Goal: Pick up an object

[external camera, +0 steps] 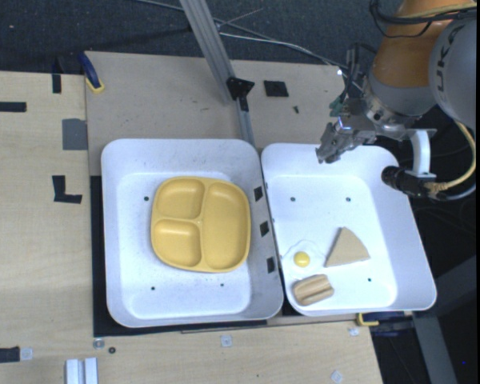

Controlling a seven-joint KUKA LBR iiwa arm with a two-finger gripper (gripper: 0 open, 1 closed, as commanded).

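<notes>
Camera view puts the gripper (330,152) over the right bin's (400,238) far rim, its opening impossible to judge. Well below it toward the camera lie a tan wedge (348,249), fried egg (302,258) and bread roll (312,289).

A pale wooden bench (32,214) is filling the left and lower view, black tape marks (62,189) dotting its top. A grey metal post (204,30) is slanting down from above. Behind, dark blue-grey floor (288,6) is showing, thin cables (256,34) trailing across it.
</notes>
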